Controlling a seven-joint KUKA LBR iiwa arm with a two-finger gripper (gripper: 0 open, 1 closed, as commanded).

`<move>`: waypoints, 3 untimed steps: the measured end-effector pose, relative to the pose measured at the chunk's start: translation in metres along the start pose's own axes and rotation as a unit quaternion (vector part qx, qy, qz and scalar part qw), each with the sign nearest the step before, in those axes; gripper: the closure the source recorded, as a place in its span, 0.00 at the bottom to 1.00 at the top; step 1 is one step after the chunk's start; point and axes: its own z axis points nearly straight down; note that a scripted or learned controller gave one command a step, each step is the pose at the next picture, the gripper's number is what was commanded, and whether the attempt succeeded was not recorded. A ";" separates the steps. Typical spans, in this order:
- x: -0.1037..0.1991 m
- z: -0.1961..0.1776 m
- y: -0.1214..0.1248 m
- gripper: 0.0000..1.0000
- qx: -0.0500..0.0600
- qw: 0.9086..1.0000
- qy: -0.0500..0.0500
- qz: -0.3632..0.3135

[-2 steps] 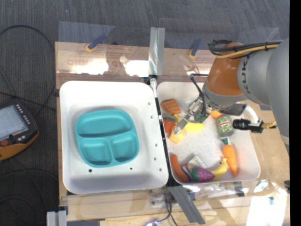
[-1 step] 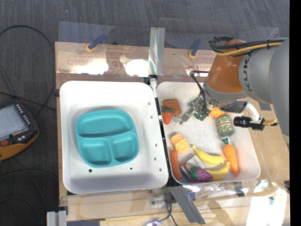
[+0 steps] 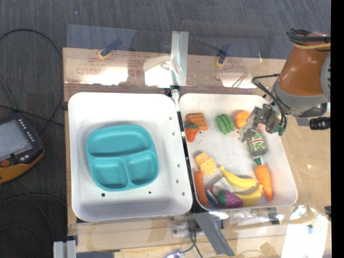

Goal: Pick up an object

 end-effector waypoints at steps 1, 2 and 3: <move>0.094 0.062 -0.025 1.00 -0.003 1.000 -0.007 -0.003; 0.098 0.067 -0.025 0.00 -0.002 1.000 -0.001 -0.003; 0.036 0.080 -0.018 0.00 -0.003 0.997 -0.003 0.078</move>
